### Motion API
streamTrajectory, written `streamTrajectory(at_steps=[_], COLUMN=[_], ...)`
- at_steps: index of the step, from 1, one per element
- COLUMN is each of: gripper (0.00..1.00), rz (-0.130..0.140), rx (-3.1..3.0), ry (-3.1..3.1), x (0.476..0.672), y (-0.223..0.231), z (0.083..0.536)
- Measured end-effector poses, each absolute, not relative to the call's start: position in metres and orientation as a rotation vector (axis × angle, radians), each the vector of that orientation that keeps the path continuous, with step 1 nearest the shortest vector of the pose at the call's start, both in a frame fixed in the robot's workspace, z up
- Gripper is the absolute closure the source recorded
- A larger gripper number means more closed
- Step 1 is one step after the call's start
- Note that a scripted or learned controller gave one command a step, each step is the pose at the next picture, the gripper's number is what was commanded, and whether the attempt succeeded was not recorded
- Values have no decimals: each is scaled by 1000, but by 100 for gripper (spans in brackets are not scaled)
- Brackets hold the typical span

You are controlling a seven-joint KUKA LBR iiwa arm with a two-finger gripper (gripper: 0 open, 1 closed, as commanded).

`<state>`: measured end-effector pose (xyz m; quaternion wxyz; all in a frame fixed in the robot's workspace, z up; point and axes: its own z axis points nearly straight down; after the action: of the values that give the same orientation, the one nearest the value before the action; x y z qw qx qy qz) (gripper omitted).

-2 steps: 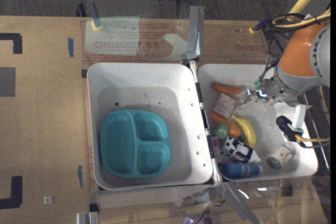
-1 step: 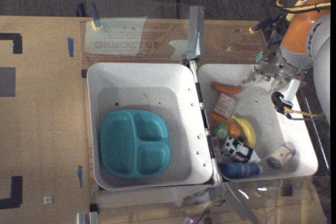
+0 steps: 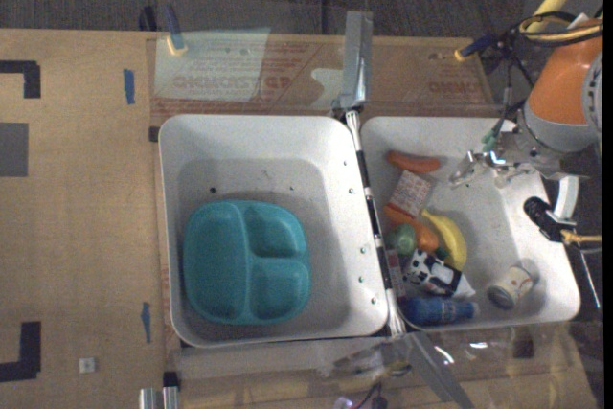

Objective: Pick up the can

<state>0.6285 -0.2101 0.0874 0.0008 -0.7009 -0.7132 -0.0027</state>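
Note:
The can (image 3: 510, 284) is a small beige cylinder lying on its side in the near right corner of the right bin (image 3: 517, 211). My gripper (image 3: 482, 163) hangs over the far part of that bin, below the arm's orange band (image 3: 565, 86). It is well apart from the can, further back and a little left of it. Nothing shows in its grasp.
The right bin's left side holds an orange carrot-like piece (image 3: 414, 162), a small printed box (image 3: 410, 192), a banana (image 3: 448, 238), a black-and-white item (image 3: 436, 274) and a blue bottle (image 3: 437, 309). A teal divided plate (image 3: 246, 261) lies in the left bin (image 3: 192, 158).

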Motion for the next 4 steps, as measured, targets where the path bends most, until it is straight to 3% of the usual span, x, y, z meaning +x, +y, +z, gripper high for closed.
streamTrajectory(at_steps=[1,2,3,4], gripper=[0,0,0,0], rz=[-4,-20,8,-10], rx=[-2376,-2632,-2681,-2781], ry=[-2023,-1695,-1625,-1446], x=[669,595,666,611], y=[-207,-206,-198,-201], z=[87,89,86,88])
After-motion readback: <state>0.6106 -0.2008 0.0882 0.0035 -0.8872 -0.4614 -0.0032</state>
